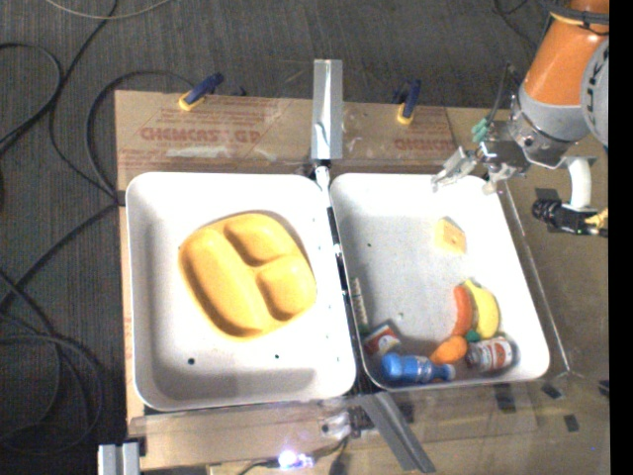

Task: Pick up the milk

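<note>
The milk looks like the small white and red carton [382, 339] lying at the front left of the right bin [396, 226]. It is next to a blue bottle [409, 368]. My gripper [467, 174] hangs over the bin's far right corner, well away from the carton. Its fingers are spread open and hold nothing. The grey arm with its orange band [562, 62] reaches in from the upper right.
A yellow cheese wedge [452, 236] lies below the gripper. A banana [486, 308], an orange carrot-like piece [462, 307], a small orange [450, 349] and a can [493, 353] crowd the front right corner. The left bin [158, 354] holds a yellow divided plate [249, 273].
</note>
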Robot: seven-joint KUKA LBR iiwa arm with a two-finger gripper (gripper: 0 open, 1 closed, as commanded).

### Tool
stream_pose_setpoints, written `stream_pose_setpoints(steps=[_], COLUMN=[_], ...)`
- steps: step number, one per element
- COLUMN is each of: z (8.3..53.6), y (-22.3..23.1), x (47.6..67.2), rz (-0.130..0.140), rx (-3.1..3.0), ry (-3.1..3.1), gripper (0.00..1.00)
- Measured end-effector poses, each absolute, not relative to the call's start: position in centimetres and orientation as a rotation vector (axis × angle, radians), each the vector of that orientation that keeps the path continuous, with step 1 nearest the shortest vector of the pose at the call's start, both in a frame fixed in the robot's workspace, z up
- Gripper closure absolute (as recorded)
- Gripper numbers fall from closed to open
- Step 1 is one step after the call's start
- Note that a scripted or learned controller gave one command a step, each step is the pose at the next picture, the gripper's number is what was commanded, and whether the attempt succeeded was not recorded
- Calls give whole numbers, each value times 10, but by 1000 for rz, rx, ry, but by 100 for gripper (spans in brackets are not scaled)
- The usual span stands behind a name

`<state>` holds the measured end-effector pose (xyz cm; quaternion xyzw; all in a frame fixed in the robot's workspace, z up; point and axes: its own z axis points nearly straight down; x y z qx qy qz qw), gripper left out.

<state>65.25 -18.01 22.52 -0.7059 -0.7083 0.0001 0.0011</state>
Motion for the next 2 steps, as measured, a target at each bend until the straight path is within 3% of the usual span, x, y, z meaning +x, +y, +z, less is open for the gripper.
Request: stream_pose_setpoints(steps=[1, 2], z=[97, 114], y=[-119, -112], x=[616, 571], rz=[2, 0], rx=[-2164, -2254], ry=[-2275, -2182], gripper=[0, 0])
